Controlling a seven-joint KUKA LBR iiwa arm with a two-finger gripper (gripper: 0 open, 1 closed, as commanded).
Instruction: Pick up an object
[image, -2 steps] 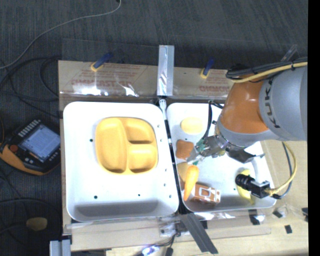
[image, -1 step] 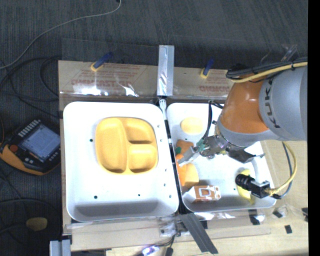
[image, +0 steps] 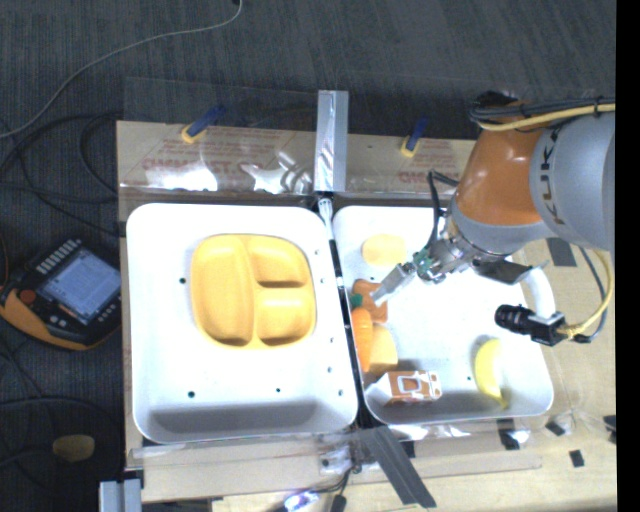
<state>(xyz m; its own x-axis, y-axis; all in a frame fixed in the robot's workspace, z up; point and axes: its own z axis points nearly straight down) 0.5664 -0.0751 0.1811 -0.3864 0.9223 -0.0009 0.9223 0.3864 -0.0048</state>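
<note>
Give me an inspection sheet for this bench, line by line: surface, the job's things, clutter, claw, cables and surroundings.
Surface: two white bins side by side, left bin and right bin, on a bench.
Job's things: right bin holds a pale yellow round piece, orange pieces by the divider, a small orange and white item at the near wall, a yellow banana-like piece.
Clutter: yellow divided tray in the left bin.
Claw: claw low over the orange pieces; grip state cannot be judged.
Cables: yellow cable along the arm; thin cable on the floor.
Surroundings: handheld pendant on dark floor, left of the bench.
</note>
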